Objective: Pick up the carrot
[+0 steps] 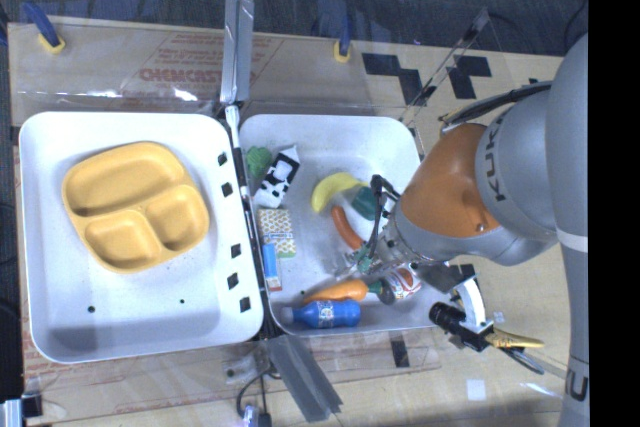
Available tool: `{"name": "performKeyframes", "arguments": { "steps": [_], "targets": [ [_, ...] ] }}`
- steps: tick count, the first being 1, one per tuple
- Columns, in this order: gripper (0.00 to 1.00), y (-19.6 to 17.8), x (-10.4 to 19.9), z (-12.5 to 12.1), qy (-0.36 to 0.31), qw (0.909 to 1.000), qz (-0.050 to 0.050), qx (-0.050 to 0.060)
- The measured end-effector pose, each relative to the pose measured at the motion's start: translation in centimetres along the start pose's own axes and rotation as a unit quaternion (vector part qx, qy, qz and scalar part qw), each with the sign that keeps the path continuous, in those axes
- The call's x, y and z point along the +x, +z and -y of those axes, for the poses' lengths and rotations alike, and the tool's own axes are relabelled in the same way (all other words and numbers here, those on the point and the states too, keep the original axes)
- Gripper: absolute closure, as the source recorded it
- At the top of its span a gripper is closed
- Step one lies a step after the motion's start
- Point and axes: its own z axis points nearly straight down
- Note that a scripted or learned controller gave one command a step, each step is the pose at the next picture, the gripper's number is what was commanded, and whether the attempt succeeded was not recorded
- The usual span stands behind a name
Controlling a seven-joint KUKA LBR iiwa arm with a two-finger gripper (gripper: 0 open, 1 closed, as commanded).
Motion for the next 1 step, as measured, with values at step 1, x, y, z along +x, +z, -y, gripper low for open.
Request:
{"name": "performKeyframes", "arguments": {
  "steps": [1],
  "targets": [
    [1.0, -0.7, -0.03, -0.04, -0.002, 1.0, -0.001, 0.001]
  ]
}}
